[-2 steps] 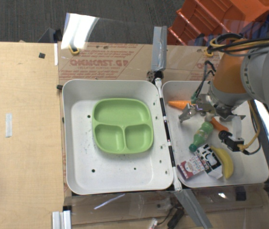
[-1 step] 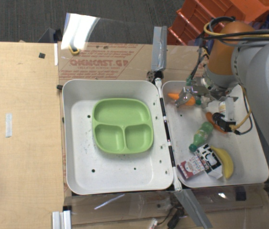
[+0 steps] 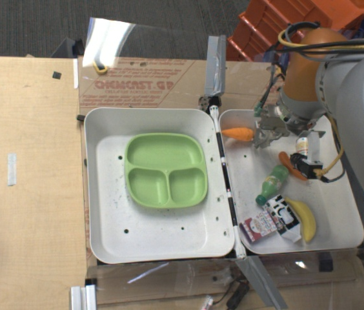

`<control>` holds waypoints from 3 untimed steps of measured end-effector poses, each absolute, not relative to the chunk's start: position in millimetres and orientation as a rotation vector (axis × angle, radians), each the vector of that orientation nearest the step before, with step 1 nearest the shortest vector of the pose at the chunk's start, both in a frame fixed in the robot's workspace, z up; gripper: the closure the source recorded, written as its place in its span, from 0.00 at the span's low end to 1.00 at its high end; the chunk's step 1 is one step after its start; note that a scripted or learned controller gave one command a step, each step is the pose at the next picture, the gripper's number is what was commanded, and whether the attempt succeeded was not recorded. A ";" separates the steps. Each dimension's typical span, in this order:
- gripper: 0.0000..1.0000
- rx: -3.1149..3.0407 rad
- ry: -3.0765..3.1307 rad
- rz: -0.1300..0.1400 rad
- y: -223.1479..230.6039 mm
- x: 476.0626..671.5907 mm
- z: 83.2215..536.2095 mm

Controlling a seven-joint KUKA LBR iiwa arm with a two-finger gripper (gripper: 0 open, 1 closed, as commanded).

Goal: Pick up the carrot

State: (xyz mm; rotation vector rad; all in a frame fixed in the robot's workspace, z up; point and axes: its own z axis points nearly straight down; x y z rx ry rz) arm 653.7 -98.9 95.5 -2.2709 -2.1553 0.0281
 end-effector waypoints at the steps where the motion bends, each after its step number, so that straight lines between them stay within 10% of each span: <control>1: 0.00 -2.270 -2.155 0.029 -98.7 653.5 95.3; 2: 0.00 -2.769 -1.477 0.008 -105.3 584.9 89.9; 3: 0.00 -2.812 -1.305 0.078 -96.6 646.2 86.8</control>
